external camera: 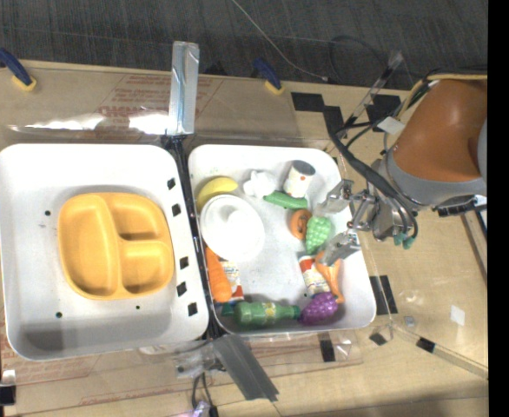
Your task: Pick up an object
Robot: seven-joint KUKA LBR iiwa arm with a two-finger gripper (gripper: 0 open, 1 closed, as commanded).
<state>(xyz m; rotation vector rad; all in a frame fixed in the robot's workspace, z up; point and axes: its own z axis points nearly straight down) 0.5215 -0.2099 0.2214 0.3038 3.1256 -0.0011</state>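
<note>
Right bin (272,272), crowded: white bowl (232,224), yellow fruit (215,186), white cup (300,177), green bottle (261,312), purple grapes (320,307), carrot (217,276). Gripper (339,225) at the bin's right rim, fingers spread, nothing between them, just right of a green ribbed toy (318,232). Left bin (29,259): yellow divided tray (115,242).

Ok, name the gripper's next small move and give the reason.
Probably a short descent straight down: the gripper hovers at the right edge of the right bin, above the green toy and small bottle, with nothing between its fingers.
</note>
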